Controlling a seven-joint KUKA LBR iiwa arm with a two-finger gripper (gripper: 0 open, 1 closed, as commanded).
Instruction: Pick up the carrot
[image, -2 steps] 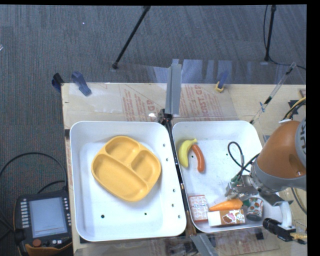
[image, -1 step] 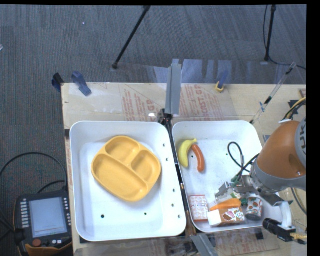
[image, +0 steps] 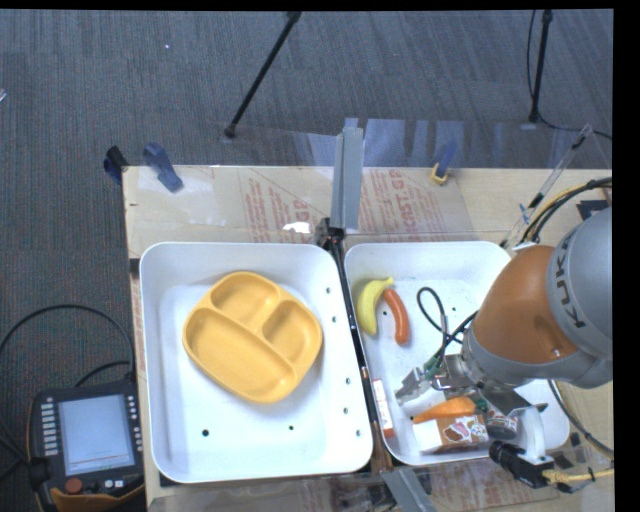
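Claw is hanging low in the right bin, near its front, metal fingertips pointing toward the bins' shared wall; whether it is spread or closed cannot be told from this angle, and nothing is showing between the tips. Carrot is lying just in front of the claw, slightly to its right, flat on the bin floor and touching or nearly touching the hardware above it, partly tucked under the wrist. A small printed carton is resting right beside the carrot at the bin's front edge. Farther back in the same bin a yellow banana and a reddish sausage are lying side by side, well apart from the claw. The left bin is holding a yellow divided plate, sitting about mid-bin
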